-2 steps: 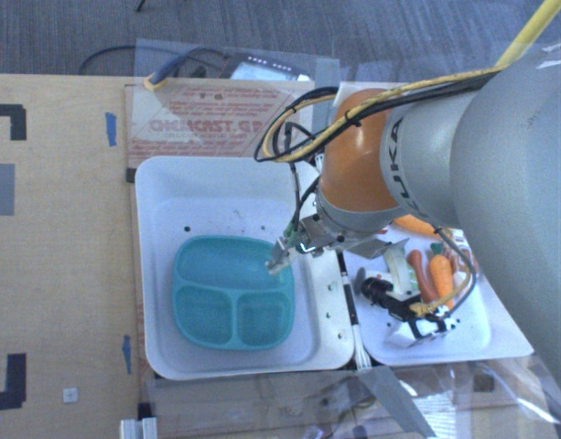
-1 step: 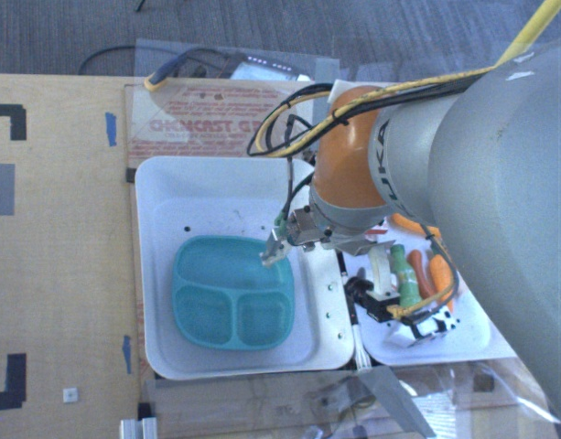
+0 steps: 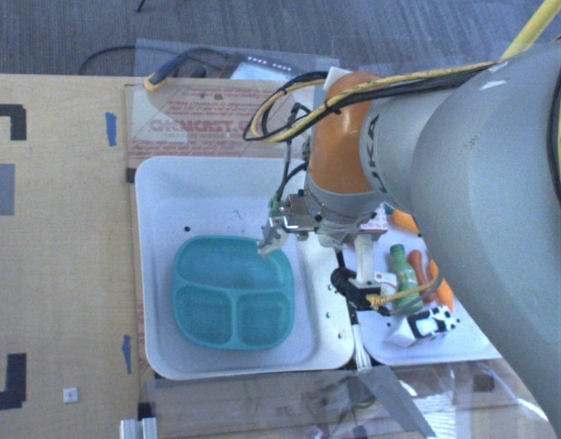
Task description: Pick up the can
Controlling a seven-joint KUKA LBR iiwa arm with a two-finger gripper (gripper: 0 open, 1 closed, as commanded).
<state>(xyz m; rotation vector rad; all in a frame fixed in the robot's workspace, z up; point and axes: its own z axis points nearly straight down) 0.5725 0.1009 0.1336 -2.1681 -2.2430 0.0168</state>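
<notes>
A teal divided tray (image 3: 232, 291) is seen lying in the left bin (image 3: 170, 186) on the desk (image 3: 60, 245). The arm's orange band (image 3: 339, 140) is held above the wall between the two bins. The right bin (image 3: 463, 341) is largely covered by the arm, with small items bunched along its left edge. The can cannot be picked out among them. The claw is hidden under the wrist; its state cannot be told

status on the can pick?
Hand low over the left bin, at the teal tray's top edge; grip unreadable. No can identifiable. Arm covers much of the right bin and its clutter.
</notes>
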